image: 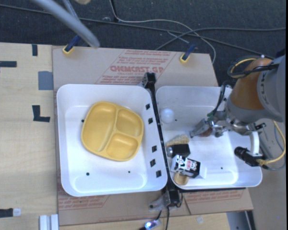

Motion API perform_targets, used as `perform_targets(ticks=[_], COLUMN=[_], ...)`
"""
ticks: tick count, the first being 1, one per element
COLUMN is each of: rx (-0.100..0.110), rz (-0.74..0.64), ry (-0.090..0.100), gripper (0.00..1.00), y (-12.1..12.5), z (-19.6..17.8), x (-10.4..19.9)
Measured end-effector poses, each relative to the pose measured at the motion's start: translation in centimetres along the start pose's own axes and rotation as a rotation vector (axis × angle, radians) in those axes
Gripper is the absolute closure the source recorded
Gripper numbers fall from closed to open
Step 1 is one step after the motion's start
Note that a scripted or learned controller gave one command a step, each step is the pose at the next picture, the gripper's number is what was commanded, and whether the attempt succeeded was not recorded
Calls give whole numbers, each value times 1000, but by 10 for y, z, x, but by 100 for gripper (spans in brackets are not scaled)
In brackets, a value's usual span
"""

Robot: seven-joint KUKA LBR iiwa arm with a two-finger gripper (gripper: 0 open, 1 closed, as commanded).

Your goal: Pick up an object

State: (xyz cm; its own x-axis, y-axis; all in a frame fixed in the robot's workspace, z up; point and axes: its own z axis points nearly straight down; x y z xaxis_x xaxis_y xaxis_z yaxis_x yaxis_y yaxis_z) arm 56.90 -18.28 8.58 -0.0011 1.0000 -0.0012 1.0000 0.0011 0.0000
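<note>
Looking down across the counter (19, 128), I see a cardboard sheet (134, 66) with red print under two shallow white bins set side by side. The left bin (67, 176) carries a yellow divided plate (113, 131), lying flat near its middle. The right bin (230, 174) holds the smaller things, all gathered along its left side near the dividing wall.

The grey arm (264, 95), with its orange band, reaches in from the right and bends down over the right bin. Its claw (201, 128) sits low over the bin's middle, pointing left; whether its fingers are spread or pressed together I cannot tell from this angle, and nothing shows clearly between them.

A black-and-white printed packet (186, 165) lies below and to the left of the claw, apart from it. Just above the packet, a tan, sponge-like piece (178, 139) lies near the claw's tip but to its left, seemingly not touching. A small brown object (181, 178) peeks out beneath the packet. A small white ball (168, 114) rests higher up by the divider, up and to the left of the claw and apart from it.
</note>
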Motion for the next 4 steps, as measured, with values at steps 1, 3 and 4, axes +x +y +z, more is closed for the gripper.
perform_targets(ticks=[1, 3, 4], rx=[-2, -3, -4], rz=[-1, -1, -1], ry=[-2, 0, 0], gripper=[100, 100, 100], y=[1, 0, 3], z=[-11, -117, -160], x=[0, 4, 8])
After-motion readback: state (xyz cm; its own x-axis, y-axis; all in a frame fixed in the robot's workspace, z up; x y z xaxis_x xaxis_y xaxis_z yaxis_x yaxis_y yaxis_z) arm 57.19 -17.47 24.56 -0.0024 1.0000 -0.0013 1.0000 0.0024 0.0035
